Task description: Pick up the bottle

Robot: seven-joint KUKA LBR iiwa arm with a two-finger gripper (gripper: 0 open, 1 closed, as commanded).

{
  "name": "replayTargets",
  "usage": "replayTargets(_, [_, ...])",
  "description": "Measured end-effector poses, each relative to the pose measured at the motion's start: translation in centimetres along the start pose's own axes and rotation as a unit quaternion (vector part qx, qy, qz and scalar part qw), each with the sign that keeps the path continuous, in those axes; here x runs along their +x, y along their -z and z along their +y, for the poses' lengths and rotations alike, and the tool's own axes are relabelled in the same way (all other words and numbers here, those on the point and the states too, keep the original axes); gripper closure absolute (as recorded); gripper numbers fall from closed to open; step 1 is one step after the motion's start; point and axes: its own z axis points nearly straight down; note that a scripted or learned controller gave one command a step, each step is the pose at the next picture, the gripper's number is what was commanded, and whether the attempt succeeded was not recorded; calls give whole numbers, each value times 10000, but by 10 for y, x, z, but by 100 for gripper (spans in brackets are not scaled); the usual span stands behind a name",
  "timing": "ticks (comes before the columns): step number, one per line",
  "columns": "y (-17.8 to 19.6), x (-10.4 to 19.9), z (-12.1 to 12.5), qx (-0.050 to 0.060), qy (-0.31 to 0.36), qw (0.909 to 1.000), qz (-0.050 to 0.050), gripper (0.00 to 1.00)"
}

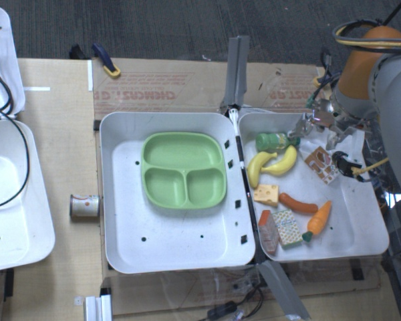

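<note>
The green bottle (273, 141) lies on its side near the back left of the right bin (367, 236), just above two yellow bananas (273, 164). My gripper (318, 132) hangs over the back of that bin, a short way right of the bottle's cap end. Its fingers are spread open with nothing between them. The bottle is not touched by either finger. The orange band (359, 72) of the arm shows above the wrist at the right.
The right bin also holds a cheese wedge (266, 194), a sausage (298, 203), a carrot (319, 219), a patterned block (287, 229) and a brown snack pack (321, 165). The left bin (120, 246) holds a green divided plate (184, 170). A small can (85, 206) lies on the bench.
</note>
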Motion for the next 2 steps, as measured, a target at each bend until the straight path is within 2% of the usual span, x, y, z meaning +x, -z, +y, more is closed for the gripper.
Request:
replayTargets(1, [13,52,-17,2,393,9992,-25,0])
replayTargets(2, [13,52,-17,3,394,9992,-26,0])
